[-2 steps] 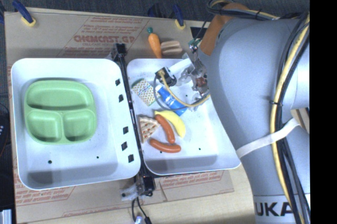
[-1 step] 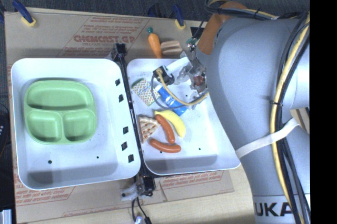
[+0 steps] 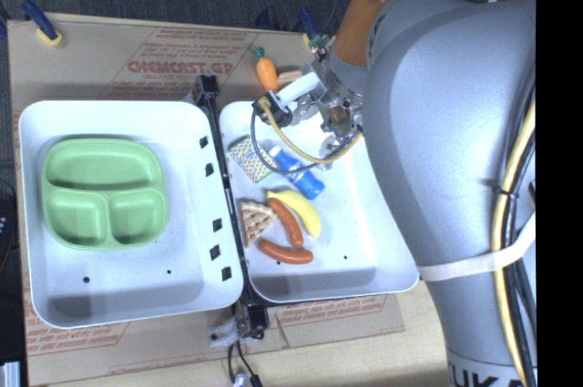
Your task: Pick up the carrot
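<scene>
Orange, with a green top, the carrot lies on the cardboard just beyond the far rim of the right bin, outside both bins. The gripper hangs over that bin's far end, near the carrot; I cannot tell its state. Below it lie a blue item, a banana, 2 sausages and a pizza slice. A green tray sits in the left bin.
</scene>
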